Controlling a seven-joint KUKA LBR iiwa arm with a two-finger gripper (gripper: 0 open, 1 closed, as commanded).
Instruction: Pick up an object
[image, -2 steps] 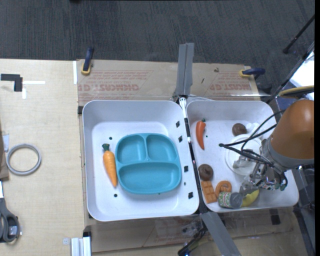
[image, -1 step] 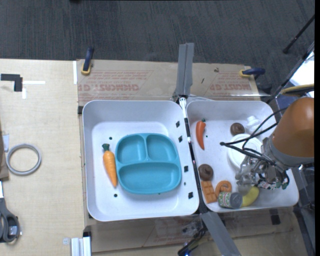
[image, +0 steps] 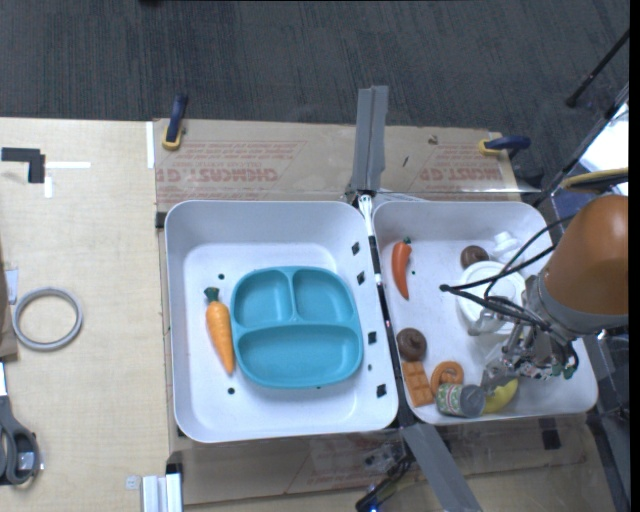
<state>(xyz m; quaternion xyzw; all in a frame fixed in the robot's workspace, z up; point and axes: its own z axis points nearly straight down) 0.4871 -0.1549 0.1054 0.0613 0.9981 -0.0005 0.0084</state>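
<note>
I'm down low in the right bin (image: 430, 222), my gripper (image: 520, 362) hanging over the cluttered front corner. Whether anything is in my grip, or how my tips are set, I can't tell; cables hide them. Just below me lies the banana (image: 503, 394), touching the small can (image: 460, 400), with the chocolate donut (image: 411, 344) well off to the side. I judge this the approach-to-grasp step. Next I need a clean descent onto the banana, clear of the can.
</note>
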